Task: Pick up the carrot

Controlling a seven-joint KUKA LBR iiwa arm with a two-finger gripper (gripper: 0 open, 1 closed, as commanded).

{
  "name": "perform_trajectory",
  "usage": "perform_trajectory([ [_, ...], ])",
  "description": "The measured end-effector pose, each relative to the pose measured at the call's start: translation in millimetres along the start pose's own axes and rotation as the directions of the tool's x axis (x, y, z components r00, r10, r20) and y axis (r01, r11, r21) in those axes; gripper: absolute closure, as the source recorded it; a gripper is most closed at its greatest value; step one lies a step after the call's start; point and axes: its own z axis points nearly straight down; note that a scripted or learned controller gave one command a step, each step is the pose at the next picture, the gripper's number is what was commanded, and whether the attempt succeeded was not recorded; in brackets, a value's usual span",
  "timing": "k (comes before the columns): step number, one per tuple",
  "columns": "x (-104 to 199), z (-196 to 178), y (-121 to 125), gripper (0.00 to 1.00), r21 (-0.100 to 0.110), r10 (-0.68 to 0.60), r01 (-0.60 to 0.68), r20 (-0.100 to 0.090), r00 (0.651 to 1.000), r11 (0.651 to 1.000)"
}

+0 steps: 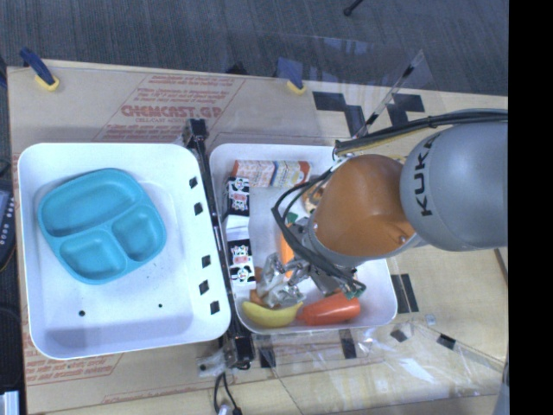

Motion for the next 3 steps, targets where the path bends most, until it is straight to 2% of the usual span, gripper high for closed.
perform_trajectory([
  [1, -3, -11, 0, 1.00, 0.002, -0.004, 0.004, 0.003, 1.000, 1.000],
  [2, -49, 1, -19, 1.00, 0.005, 0.253, -0.253, -0.004, 0.967, 0.967],
  [3, -18, -99, 11, 1.00, -0.003, 0.523, -0.523, -0.001, 0.853, 0.852],
])
